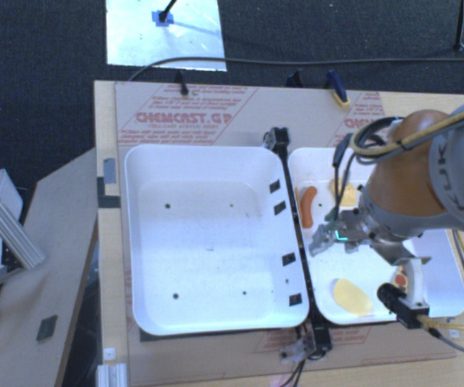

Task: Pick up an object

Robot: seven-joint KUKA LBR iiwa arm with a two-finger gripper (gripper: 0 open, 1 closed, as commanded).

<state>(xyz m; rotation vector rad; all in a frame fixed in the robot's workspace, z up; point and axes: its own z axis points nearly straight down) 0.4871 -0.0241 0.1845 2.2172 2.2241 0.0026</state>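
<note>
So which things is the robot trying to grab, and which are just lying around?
For the job:
- gripper, hanging over the right bin
- orange sausage-shaped thing
- pale yellow oval piece
- yellow piece, partly hidden by the arm

Just lying about:
- left bin
- blue clip on the bench
- silver sheet on the floor

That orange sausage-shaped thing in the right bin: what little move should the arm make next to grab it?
Probably shift a little toward the bins' divider and descend. The gripper hangs just beside the orange piece, nearer the camera, not over it.
</note>
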